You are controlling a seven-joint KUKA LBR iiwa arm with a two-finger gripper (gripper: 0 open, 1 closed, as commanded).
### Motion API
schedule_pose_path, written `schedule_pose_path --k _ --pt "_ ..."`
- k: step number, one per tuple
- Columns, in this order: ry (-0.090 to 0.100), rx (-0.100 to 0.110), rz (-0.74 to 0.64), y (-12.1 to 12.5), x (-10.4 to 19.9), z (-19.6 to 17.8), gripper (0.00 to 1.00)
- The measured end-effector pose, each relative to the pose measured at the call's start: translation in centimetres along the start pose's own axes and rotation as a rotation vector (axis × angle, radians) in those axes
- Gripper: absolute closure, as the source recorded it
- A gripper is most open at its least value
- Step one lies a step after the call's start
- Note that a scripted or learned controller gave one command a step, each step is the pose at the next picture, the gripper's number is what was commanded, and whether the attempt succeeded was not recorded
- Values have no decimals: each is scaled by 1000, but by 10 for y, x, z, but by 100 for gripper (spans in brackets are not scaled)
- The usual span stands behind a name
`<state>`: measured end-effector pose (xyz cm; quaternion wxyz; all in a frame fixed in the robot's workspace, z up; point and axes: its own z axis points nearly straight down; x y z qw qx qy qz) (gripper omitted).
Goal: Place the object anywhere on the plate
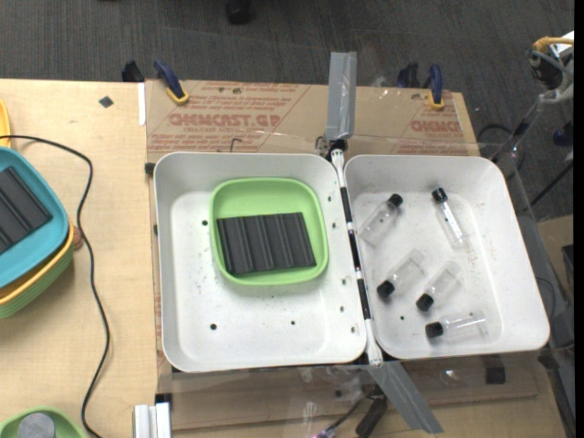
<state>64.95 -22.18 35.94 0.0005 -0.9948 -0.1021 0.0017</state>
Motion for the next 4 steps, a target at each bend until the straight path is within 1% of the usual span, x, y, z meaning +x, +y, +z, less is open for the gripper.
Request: schedule_pose_path --k 1,2,3,4 --pt "-2 1 -1 0 4 17 0" --pt "-1 0 -1 0 4 24 0" --pt "-2 1 4 -1 -2 69 0" --pt "0 0 2 -1 -5 14 0"
